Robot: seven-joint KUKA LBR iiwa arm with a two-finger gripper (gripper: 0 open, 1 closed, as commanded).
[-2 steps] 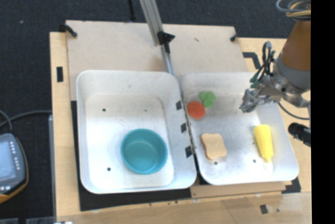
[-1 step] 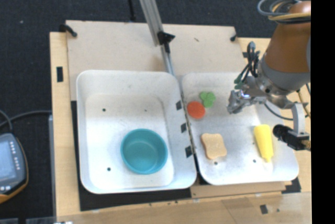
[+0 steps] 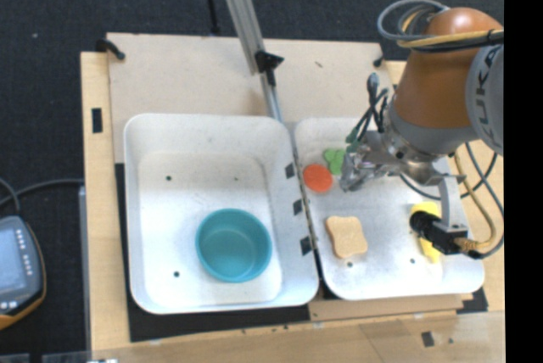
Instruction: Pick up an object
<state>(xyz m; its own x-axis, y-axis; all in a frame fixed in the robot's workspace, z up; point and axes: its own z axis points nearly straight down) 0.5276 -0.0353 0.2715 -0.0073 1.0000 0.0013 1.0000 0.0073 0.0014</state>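
Fingers [image 3: 348, 173] are seen low over the right bin [image 3: 386, 281], just beside the green piece [image 3: 333, 158]. Whether they are spread or closed cannot be told from the camera view, and nothing is seen held between them.

The green piece is taken as the nearest candidate for pickup. It lies toward the far end of the right bin, near the left wall. It is close against the orange round piece [image 3: 318, 177]; whether the two are touching cannot be told. It is judged to be small, light and probably moulded plastic, hence stiff and somewhat slippery. Its outline is partly hidden, so a hold across its narrowest visible width is recommended, approached from straight above. Since the orange round piece lies alongside, one finger is likely to be fouled by it, and the hold is best placed on the sides facing away from it.

A tan bread-shaped slice [image 3: 346, 236] lies nearer the front of the same bin, well apart from both. It is judged flat and light, and is best taken across its edges.

A teal bowl [image 3: 233, 244] stands upright in the left bin [image 3: 153, 141]. Both bins are carried side by side on the worktop [image 3: 170, 64].
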